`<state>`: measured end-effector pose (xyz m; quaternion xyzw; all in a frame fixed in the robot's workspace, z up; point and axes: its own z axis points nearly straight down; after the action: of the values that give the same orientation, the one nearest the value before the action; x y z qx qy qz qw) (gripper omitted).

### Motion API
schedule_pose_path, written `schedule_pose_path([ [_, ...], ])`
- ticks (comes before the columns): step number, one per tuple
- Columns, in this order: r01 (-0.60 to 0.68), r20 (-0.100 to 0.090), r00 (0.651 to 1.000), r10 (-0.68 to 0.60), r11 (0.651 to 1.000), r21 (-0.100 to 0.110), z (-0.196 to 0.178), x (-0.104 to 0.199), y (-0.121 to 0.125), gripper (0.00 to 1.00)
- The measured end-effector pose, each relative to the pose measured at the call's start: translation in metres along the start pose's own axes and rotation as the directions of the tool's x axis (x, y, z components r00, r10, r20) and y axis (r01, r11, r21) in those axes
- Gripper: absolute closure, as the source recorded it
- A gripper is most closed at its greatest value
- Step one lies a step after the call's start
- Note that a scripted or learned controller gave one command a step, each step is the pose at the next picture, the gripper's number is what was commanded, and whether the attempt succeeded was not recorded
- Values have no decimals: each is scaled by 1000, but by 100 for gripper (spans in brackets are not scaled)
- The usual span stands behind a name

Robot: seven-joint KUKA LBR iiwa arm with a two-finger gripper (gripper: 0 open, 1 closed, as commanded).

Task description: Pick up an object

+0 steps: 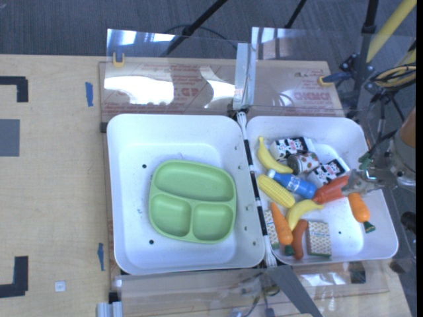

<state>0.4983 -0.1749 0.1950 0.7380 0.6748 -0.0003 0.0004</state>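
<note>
Two shallow white plastic bins sit side by side on a pale wooden bench, seen from above at a slant. The left bin holds a smooth, matte green divided plate with three rounded compartments, lying near the bin's middle. The right bin holds a crowded heap of toy food: a curved yellow banana near the inner wall, a ridged ear of corn just below it, a blue bottle lying across the middle, black-and-white printed packets toward the far edge, a second banana, an orange carrot and a reddish sausage near the front edge, and a small printed carton beside them. Another carrot lies alone toward the right wall. The gripper reaches in over the bin's right edge, low, near a red-orange piece at the edge of the heap. Nothing can be seen held, and how wide it stands is too small and cluttered to tell. To do this step well, it seems wise to choose an item with free space on both sides, such as the lone carrot, and close across its narrow width rather than its length. The toys look hard, glossy and rounded, so they would likely slip or roll from an off-centre pinch; the tangled pieces in the heap risk being nudged aside.
</note>
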Motion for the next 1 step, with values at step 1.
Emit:
schedule_pose_path([
  [1, -119, 1, 993, 119, 993, 0, -14, 36, 47, 100],
])
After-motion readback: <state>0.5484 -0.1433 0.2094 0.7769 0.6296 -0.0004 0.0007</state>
